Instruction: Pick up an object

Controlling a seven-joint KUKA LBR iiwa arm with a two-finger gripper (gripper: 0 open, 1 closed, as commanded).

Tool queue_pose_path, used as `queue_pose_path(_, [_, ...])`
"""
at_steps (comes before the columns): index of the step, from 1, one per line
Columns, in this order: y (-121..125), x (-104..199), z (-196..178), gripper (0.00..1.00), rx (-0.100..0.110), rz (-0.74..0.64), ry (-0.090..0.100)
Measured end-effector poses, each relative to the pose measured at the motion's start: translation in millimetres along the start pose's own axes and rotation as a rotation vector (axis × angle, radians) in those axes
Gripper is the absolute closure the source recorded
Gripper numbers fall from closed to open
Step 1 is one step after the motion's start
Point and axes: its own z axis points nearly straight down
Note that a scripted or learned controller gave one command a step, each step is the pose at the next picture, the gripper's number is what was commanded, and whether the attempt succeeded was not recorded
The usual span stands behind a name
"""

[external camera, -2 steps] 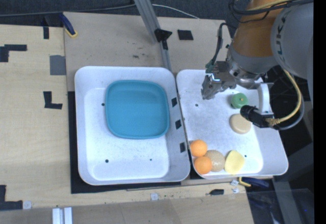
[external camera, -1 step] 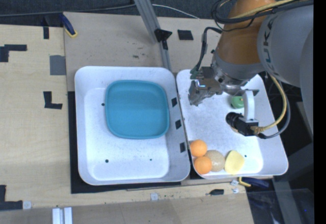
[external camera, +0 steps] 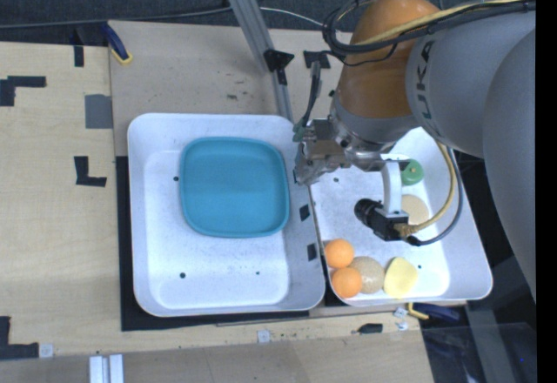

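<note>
Right, your gripper (external camera: 306, 165) sits over the right bin's (external camera: 466, 272) left edge; can't tell its state. Objects cluster at that bin's near edge: two orange balls (external camera: 339, 252), beige piece (external camera: 368, 273), yellow piece (external camera: 400, 277). Blue plate (external camera: 233, 186) fills left bin (external camera: 157, 198).

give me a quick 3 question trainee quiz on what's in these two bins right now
1. True or false: the blue plate lies in the left bin.
2. How many orange balls sit at the near edge of the right bin?
3. The arm is above which bin? A) left B) right

Key: 1 true. 2 two, beside a beige item and a yellow item. 3 B.
</note>
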Motion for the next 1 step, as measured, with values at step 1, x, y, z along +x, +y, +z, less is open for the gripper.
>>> queue_pose_path(1, [-20.3, 45.9, -3.3, 1.0, -0.001, 0.001, 0.0])
